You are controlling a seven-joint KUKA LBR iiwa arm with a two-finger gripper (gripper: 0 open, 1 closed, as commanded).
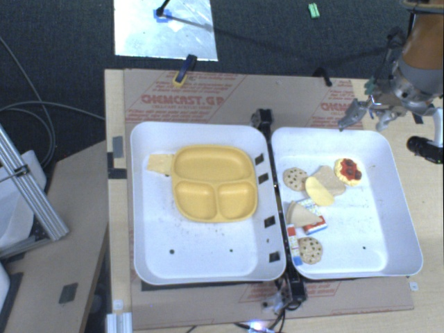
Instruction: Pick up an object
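Gripper (366,114) above right bin's (395,234) far rim, fingers spread, nothing between them | objects: two chocolate-chip cookies (295,179), jam tart (348,171), pale yellow wedge (320,191) (all toy food, clustered in the right bin's left half) | left bin (149,255): yellow three-compartment tray (213,183), flat pale piece (160,163) touching its left edge

Floor: dark carpet (55,40) around the bench.
Shiny sheet: a silver square (165,18) lies flat on the carpet at the top.
Green bit: a small green thing (313,10) sits on the carpet, well apart from the sheet.
Cables: thin grey cables (41,113) curve across the floor on the left.
Bench top: brown cardboard (208,96) with red print.
Metal frame: a silver bar (31,186) slants at the left edge.
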